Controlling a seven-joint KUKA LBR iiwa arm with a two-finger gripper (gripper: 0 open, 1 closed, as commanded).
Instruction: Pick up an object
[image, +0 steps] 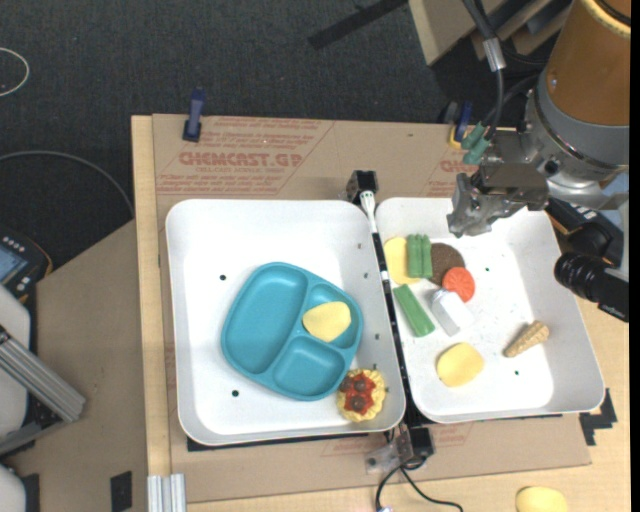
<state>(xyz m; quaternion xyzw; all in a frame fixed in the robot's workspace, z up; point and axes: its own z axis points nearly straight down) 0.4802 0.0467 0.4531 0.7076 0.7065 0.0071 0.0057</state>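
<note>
Toy food pieces lay clustered in the right white shallow bin (570, 330) on the counter: two green stick-shaped pieces (417, 256), a round red-orange piece (459, 284), a yellow lemon-like lump (459, 364) and a tan cone (526, 339). They looked light, stiff and a little slick; I'd have gripped the yellow lump across its middle. The end effector (468, 222) hung over the bin's far edge, nothing in it that I could see, its opening impossible to judge. A teal divided plastic plate (265, 330) sat in the left bin.
</note>
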